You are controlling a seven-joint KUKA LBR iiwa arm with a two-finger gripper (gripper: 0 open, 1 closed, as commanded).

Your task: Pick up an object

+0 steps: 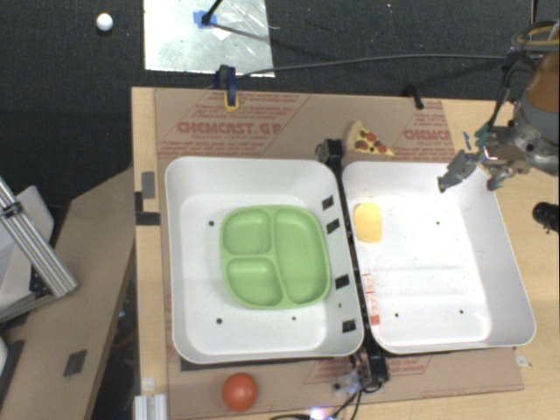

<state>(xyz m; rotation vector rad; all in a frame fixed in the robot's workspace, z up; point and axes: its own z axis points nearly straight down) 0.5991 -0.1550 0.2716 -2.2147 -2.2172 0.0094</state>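
Bench sheet (229, 128) reads "CHEMCAST GP" in red.

Fixed high above the counter (289, 112), looking down at a slant on both white bins (188, 234), far enough back to frame the surrounding floor.

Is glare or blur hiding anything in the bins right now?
Camera view: bright, even light washes out the white bins, but the green tray and yellow object stay distinct; shadows are soft; the gripper at the right bin's far corner looks slightly blurred; the foil sheet beyond the bench glares.
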